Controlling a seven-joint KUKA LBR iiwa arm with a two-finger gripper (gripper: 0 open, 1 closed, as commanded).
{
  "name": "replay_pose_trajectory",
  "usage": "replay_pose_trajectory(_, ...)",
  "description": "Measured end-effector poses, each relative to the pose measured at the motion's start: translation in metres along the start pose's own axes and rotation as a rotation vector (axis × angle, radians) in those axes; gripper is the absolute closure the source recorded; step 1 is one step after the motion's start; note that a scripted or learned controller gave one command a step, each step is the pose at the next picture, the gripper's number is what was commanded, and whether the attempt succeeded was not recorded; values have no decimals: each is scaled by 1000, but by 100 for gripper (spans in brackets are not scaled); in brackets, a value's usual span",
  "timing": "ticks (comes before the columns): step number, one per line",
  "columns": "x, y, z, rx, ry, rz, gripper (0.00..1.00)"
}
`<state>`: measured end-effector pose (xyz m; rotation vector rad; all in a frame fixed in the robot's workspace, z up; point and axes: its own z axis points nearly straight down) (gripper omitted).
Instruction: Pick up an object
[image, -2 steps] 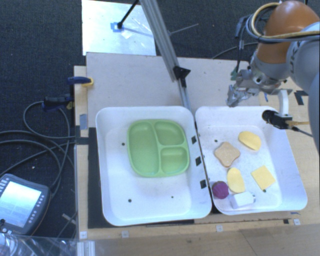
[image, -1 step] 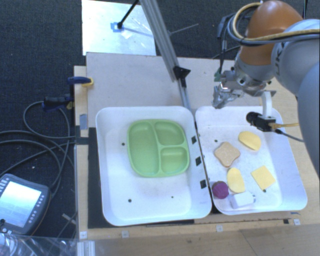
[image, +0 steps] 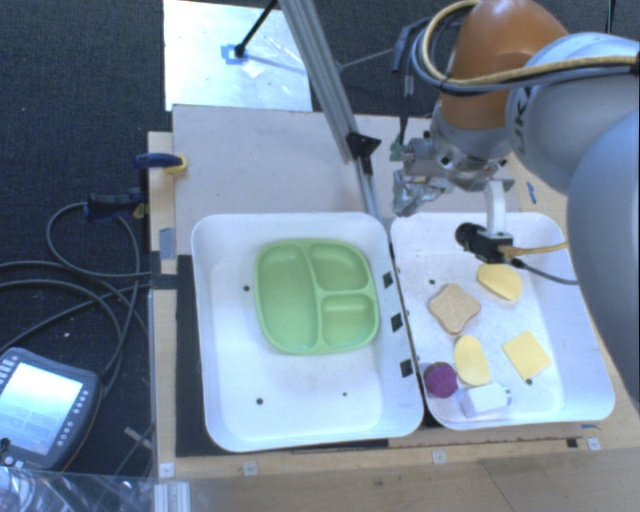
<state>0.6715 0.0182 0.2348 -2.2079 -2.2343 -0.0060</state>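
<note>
Fingers: we see the fingers (image: 408, 196) hanging above the far left corner of the right bin (image: 580, 330); whether they are spread or pressed together we cannot tell, and nothing shows between them.
Nearest candidate: the toast slice (image: 454, 308) lies flat in the middle of that bin, apart from its neighbours.
Others: a yellow wedge (image: 500, 282) just beyond it, a yellow oval piece (image: 471, 360), a cheese square (image: 526, 354), a purple ball (image: 440, 379) and a white block (image: 487, 400) near the front edge.
Left bin: the green divided tray (image: 316, 297) rests in the left bin (image: 230, 400).
Advice: we would centre over one isolated piece, descend straight, and keep away from the bin wall.
Desk: the desk (image: 250, 160) carries both bins.
</note>
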Motion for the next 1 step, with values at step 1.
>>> replay_pose_trajectory(1,46,-1,3,0,0,1,100)
